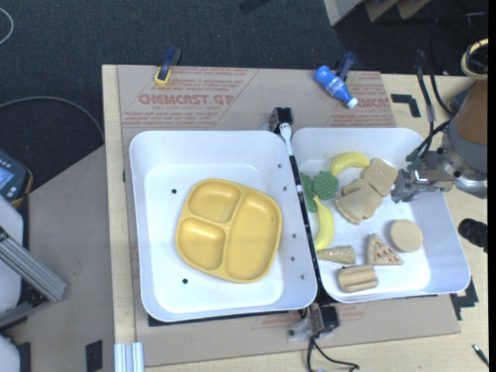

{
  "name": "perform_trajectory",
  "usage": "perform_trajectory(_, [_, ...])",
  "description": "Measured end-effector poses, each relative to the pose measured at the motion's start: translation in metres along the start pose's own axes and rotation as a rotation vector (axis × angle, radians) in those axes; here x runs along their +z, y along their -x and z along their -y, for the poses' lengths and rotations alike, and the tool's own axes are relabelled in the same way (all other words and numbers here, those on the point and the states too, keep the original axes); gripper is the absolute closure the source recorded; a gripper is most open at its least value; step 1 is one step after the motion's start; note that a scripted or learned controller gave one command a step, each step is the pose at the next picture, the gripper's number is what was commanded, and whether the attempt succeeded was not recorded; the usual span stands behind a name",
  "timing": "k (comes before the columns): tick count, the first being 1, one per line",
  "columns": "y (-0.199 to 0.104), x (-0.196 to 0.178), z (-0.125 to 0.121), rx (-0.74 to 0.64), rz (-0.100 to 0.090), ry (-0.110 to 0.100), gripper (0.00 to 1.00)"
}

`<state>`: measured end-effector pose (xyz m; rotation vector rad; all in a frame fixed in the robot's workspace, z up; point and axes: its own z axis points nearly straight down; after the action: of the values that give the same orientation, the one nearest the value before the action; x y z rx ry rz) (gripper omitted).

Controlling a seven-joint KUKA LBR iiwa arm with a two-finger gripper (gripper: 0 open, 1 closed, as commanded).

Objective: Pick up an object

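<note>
At three o'clock of the right bin (446, 231), the tool (409, 183) hangs just beside the bread slices (368, 190); its opening cannot be told, and nothing is lifted yet.

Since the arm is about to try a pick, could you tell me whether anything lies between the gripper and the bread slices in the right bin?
Nothing visible does. The gripper hangs over the right bin directly beside the bread slices, on their right. The banana, broccoli and round cracker all lie off that line.
</note>
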<state>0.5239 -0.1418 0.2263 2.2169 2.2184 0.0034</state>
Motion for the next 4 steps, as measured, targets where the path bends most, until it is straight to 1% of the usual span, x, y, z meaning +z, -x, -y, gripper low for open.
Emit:
perform_trajectory(1, [-0.045,-0.009,-0.03,-0.006,-0.002,0.0,1.0])
perform_trajectory(2, [-0.095,0.005,-0.052,-0.005,-0.002,-0.002,1.0])
perform_trajectory(3, [-0.148,0.013,-0.078,-0.006,-0.004,-0.002,1.0])
perform_trajectory(4, [-0.191,0.011,-0.096,-0.005,-0.004,-0.002,1.0])
